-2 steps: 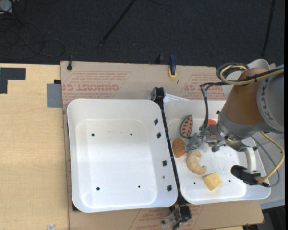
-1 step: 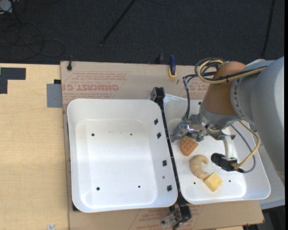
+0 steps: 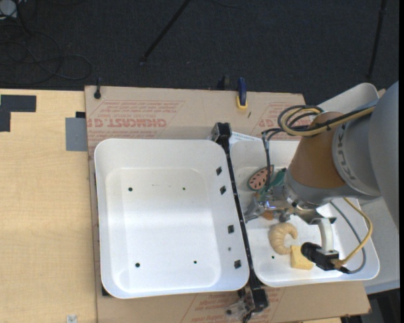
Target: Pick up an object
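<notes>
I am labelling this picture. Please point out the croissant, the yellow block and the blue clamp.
croissant (image 3: 283, 236): camera view, middle of its curved body.
yellow block (image 3: 299, 258): camera view, its top face.
blue clamp (image 3: 242, 91): camera view, its handle.

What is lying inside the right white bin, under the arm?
Visible in the right bin: a croissant-shaped object, a yellow block, a pinkish spotted object. The arm covers whatever lies directly beneath it.

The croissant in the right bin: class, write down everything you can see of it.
The croissant is a pale tan, curved piece that looks like a plastic toy pastry with ridged segments. It lies flat on the right bin's floor, below the arm's wrist, ends pointing right. A yellow block sits close at its lower right.
</notes>
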